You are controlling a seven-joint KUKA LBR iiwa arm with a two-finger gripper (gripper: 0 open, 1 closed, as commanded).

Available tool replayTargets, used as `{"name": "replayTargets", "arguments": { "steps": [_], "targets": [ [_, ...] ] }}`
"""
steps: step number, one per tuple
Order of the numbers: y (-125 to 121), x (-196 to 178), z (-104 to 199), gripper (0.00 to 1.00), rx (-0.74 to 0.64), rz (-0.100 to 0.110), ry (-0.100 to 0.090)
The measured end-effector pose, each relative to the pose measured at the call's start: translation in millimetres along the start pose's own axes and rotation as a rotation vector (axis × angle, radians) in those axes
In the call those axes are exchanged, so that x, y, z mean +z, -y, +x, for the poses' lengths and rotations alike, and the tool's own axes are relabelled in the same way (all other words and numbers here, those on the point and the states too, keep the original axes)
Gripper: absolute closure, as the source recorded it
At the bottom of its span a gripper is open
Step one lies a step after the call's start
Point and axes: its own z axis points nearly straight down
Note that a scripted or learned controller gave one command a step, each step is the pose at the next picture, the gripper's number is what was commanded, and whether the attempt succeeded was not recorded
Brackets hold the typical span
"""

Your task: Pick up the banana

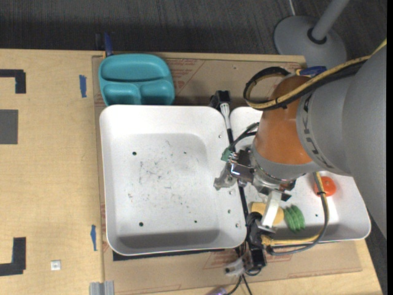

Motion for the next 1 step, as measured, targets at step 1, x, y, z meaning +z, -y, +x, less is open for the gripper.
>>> {"name": "replayTargets", "arguments": {
  "steps": [1],
  "targets": [
    [-77.8,-39.5,95.2,0.0,0.066,-0.005,0.0]
  ]
}}
